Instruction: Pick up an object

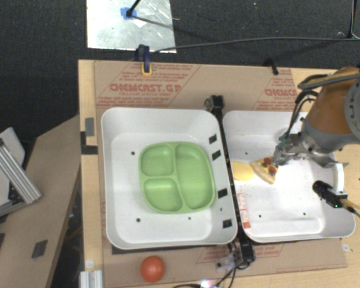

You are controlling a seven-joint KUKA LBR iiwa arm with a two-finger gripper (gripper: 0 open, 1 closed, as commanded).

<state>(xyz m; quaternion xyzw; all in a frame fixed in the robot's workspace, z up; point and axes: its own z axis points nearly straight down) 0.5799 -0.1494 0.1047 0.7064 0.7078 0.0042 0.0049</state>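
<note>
- White right bin (300,221) holds a pizza slice (266,171) and a yellow piece (242,171) near its left wall.
- Gripper (280,155) sits at the slice; whether it grips cannot be told.
- Judged: lift not yet done.
- Left bin (117,161) holds a green tray (177,177).

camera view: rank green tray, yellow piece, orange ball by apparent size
1. Green tray, largest by far.
2-3. Orange ball and yellow piece look alike; the piece is partly hidden, so no ranking.
</note>
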